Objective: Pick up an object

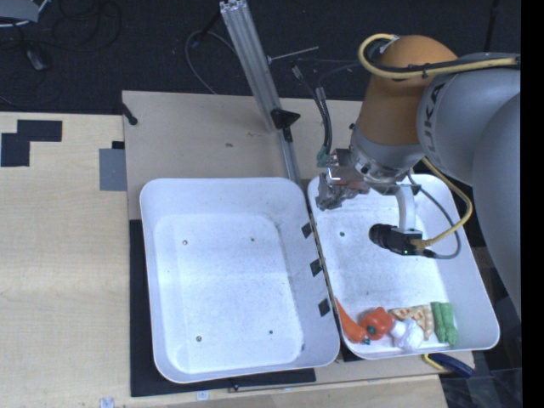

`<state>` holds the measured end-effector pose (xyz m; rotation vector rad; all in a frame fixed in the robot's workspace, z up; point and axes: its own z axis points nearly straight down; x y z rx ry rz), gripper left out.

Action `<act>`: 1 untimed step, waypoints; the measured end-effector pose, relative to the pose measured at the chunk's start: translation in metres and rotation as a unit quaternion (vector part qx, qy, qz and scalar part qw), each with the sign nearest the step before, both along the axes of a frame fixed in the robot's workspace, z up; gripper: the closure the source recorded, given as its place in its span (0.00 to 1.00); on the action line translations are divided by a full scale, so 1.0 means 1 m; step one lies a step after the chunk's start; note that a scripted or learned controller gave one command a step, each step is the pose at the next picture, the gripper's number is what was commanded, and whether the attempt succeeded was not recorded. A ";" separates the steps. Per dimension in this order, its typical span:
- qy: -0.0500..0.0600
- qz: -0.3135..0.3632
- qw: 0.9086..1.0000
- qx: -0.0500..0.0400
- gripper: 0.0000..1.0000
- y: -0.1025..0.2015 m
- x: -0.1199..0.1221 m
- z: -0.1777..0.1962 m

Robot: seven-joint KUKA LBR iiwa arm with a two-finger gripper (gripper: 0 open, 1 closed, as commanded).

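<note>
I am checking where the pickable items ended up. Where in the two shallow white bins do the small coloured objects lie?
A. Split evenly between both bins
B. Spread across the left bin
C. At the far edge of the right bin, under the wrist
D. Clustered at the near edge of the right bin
D: the small coloured objects, orange, red, white and green, sit together along the near edge of the right shallow white bin, well away from the two-finger gripper at its far-left corner.

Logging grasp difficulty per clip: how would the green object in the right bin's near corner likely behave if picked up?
The green object looks small and blocky, so probably light and unlikely to roll. Its ridged surface may help grip, though it is too small to judge stiffness. It lies against the right bin wall beside other small items, so pushing would likely jam it.
</note>
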<state>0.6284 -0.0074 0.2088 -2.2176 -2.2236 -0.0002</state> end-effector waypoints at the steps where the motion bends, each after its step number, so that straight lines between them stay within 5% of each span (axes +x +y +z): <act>1: 0.000 0.001 1.000 0.000 1.00 0.055 -0.012 0.014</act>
